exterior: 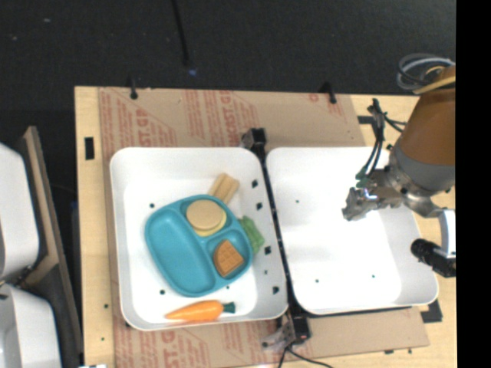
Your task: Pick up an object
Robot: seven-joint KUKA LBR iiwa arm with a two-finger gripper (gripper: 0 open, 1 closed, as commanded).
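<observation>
Camera view: the gripper [354, 208] hovers at three o'clock over the right bin [337, 282]; whether it is wide or narrow cannot be told. At nine o'clock, the left bin [134, 182] holds a glossy blue compartment tray [180, 255], round biscuit [207, 215], brown waffle [228, 258], smooth orange carrot [197, 310].

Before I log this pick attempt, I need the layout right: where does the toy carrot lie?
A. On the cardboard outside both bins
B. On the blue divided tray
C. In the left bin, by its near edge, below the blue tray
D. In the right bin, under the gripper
C: the carrot lies on the floor of the left bin, between the blue tray and the bin's near rim, while the gripper is over the right bin.
</observation>
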